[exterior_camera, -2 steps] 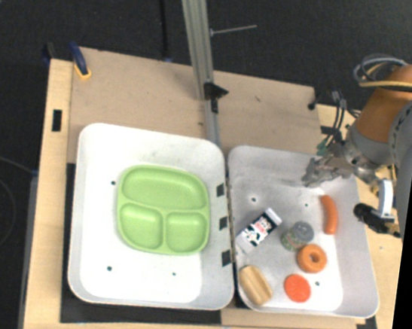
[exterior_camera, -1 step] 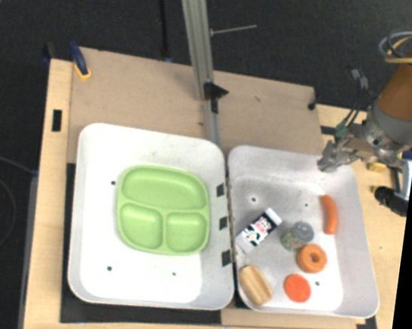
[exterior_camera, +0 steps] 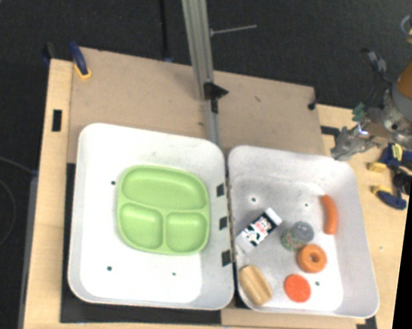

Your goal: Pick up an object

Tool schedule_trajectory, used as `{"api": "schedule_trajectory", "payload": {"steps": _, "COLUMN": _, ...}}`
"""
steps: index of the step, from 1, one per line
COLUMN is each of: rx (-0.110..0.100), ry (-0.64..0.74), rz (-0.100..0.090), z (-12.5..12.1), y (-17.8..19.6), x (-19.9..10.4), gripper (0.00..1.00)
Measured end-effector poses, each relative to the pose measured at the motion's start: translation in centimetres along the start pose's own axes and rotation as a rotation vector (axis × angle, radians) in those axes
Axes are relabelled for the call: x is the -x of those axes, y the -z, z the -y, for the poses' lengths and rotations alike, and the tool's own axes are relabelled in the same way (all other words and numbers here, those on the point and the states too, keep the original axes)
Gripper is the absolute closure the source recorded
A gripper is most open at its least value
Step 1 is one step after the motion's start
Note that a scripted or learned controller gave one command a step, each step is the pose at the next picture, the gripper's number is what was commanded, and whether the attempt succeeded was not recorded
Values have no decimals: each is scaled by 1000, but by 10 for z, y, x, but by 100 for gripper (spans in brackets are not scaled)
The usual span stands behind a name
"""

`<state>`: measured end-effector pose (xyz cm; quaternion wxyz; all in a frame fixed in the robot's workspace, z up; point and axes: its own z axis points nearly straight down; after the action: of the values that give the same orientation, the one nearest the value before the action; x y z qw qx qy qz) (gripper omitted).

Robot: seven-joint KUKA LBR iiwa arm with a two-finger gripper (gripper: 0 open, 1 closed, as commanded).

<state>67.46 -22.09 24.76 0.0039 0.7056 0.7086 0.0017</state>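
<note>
The right bin (exterior_camera: 295,180) holds several small items. An orange sausage-shaped piece (exterior_camera: 328,214) lies near its right wall. A white carton with black and red print (exterior_camera: 259,228) rests near the middle, with a grey round piece (exterior_camera: 299,233) beside it. In front of them are an orange ring (exterior_camera: 312,258), an orange-red disc (exterior_camera: 297,288) and a tan bread loaf (exterior_camera: 255,285). My gripper (exterior_camera: 346,144) hangs just beyond the bin's far right corner, apart from all the items, with nothing seen in it.
The left bin (exterior_camera: 86,257) holds a green divided plate (exterior_camera: 162,208). A grey metal rail (exterior_camera: 200,53) slants down to the gap between the bins. Blue and yellow clamps (exterior_camera: 393,167) lie on the bench at the far right.
</note>
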Motion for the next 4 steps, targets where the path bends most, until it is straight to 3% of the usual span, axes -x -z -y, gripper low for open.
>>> {"api": "schedule_trajectory", "payload": {"steps": 4, "rx": -7, "ry": 3, "rz": -5, "z": 30, "y": 1, "x": -206, "gripper": 100}}
